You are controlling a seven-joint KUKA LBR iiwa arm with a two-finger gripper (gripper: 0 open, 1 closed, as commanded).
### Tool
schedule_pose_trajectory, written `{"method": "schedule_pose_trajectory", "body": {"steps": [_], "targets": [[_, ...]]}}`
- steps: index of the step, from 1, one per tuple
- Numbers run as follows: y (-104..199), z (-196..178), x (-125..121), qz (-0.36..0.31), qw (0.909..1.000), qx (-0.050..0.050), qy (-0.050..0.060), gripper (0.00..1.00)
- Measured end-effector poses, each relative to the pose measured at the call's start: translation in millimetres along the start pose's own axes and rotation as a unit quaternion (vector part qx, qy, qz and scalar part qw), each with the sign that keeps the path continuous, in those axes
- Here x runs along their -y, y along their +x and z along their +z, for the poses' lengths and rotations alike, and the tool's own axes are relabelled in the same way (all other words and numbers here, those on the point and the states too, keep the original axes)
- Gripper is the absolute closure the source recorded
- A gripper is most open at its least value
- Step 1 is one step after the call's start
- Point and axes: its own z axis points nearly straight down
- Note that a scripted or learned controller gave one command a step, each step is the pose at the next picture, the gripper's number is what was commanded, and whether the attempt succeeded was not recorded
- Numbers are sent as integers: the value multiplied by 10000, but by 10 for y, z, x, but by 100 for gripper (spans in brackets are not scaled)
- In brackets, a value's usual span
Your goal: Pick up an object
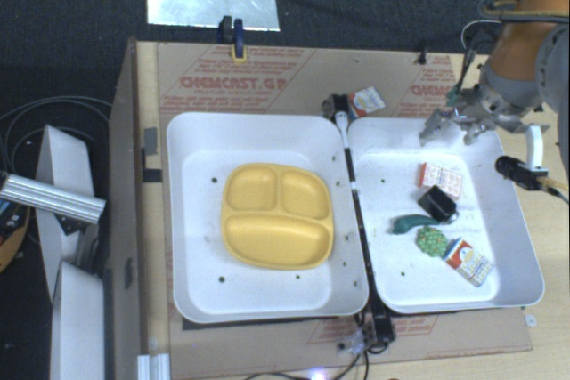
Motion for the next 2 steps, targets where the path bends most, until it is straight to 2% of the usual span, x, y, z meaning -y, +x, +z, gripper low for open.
{"method": "schedule_pose_trajectory", "body": {"steps": [1, 2], "targets": [[143, 575, 352, 3, 10000, 5, -8, 0], [145, 474, 348, -3, 10000, 2, -10, 100]]}}
